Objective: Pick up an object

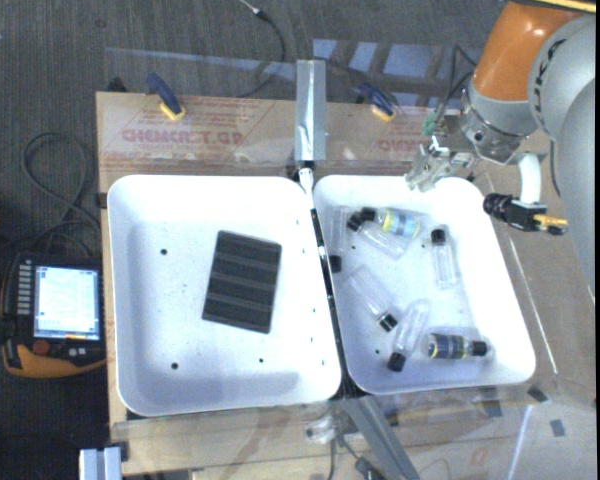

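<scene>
Nearest you, at the bottom of the view, the right bin has most of its clutter along its near side: a dark little bottle lying on its side near the near right corner, and a clear vial with a black cap just to its left, tilted. A bit further in there's another clear vial lying diagonally toward the divider between the bins.

Over in the left bin you've got one thing, a flat black ribbed pad, sitting roughly mid-bin and slightly rotated. Left of the bench, on the floor, there's a teach pendant with its screen lit.

Going further back in the right bin, a clear vial stands out near the right wall, and a clear bottle with a bluish-yellow label lies near the far left part, black cap pointing left.

At the far edge, your gripper hangs over the right bin's far rim, above the bottles and apart from them. Nothing sits between its fingers that I can see, but honestly you can't tell from this angle whether they're spread or closed. The orange band of the arm is at top right.
</scene>
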Robot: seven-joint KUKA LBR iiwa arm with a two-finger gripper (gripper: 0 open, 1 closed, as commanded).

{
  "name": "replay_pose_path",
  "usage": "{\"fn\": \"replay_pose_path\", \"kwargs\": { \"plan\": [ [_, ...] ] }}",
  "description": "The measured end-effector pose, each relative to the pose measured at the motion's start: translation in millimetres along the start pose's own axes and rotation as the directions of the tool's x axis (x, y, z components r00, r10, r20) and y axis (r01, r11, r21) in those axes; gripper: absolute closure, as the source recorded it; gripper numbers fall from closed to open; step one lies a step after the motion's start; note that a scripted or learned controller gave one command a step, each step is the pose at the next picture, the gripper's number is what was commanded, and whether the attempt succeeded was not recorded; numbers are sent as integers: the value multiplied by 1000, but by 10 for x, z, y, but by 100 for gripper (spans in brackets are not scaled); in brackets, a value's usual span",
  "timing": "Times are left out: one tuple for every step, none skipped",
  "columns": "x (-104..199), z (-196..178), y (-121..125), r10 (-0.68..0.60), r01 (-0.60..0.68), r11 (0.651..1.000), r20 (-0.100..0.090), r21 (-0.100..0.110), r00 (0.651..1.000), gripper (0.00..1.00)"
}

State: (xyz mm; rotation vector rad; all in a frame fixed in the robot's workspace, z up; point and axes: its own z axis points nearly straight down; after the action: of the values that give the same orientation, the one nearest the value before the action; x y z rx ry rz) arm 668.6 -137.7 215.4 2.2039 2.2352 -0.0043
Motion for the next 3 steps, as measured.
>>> {"fn": "replay_pose_path", "kwargs": {
  "plan": [
    [-3,2,-2,1,-1,1000,0,1,1000,0],
    [146,1112,-153,-27,27,1000,-3,0,1000,0],
    [-505,1234,-481,-146,146,989,-7,-7,989,0]
  ]
}}
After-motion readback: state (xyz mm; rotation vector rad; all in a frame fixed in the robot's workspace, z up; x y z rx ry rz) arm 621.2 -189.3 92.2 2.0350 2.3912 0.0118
